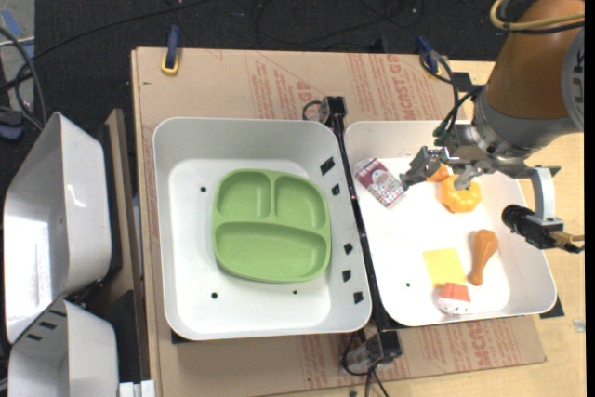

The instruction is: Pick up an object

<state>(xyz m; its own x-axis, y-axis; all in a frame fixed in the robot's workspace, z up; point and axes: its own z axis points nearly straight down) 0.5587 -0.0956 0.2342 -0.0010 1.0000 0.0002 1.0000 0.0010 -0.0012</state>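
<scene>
Lying beside fingers [434,165], seemingly untouched: orange toy [461,195].

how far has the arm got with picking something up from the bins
Done: the arm has reached over the right bin, with the gripper low beside the orange toy. In hand: nothing visibly between its fingers. Left: gripping and lifting an item; the drumstick, yellow block and small packet all lie on the bin floor.

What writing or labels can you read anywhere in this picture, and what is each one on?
Red print repeated across the cardboard sheet under the bins: mirrored and blurred, not readable.
Small red-and-white packet in the right bin: its printing is too small to read.
Nothing else bears legible text.
</scene>
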